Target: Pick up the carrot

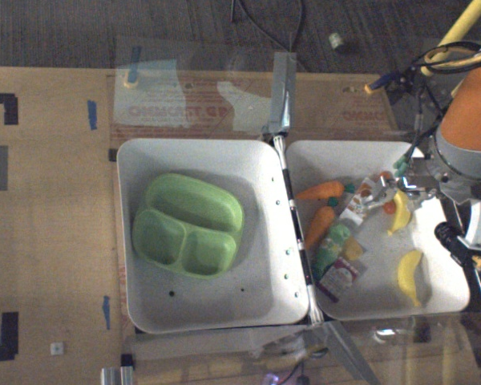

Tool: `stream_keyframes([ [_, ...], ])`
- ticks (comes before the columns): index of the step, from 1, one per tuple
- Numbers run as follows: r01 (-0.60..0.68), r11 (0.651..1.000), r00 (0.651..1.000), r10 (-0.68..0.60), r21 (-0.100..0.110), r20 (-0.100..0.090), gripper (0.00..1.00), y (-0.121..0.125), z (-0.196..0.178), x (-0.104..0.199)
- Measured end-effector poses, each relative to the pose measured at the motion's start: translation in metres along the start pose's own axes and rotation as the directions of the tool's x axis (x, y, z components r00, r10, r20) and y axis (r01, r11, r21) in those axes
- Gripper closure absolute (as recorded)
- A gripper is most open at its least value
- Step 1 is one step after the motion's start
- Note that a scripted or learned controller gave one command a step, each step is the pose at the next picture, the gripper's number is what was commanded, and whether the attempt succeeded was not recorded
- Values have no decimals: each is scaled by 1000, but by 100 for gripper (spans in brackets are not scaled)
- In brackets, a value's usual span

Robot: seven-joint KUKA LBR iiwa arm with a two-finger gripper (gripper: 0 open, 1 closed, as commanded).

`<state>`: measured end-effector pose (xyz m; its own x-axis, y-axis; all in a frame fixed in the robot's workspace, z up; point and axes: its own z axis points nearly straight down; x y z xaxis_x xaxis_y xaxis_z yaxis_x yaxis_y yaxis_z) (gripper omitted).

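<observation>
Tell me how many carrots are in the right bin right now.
2. One carrot lies near the bin's upper left, by the divider. The other carrot lies just below it, slanting along the left wall beside the pouches. More could be hidden under the clutter.

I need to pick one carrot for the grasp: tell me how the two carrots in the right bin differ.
The upper carrot lies nearly level near the bin's top-left corner; the lower carrot lies on a steep slant below it. The lower carrot touches the pouches beside it; the upper carrot lies freer. Both are orange, similar in size, near the divider.
</observation>
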<state>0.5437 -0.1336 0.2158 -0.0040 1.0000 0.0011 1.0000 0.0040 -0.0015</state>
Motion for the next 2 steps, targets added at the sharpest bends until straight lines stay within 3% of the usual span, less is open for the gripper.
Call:
stream_keyframes([
  [1,185,983,983,-185,-10,4,0,46,86,21],
  [2,514,857,858,-511,-44,56,0,24,106,11],
])
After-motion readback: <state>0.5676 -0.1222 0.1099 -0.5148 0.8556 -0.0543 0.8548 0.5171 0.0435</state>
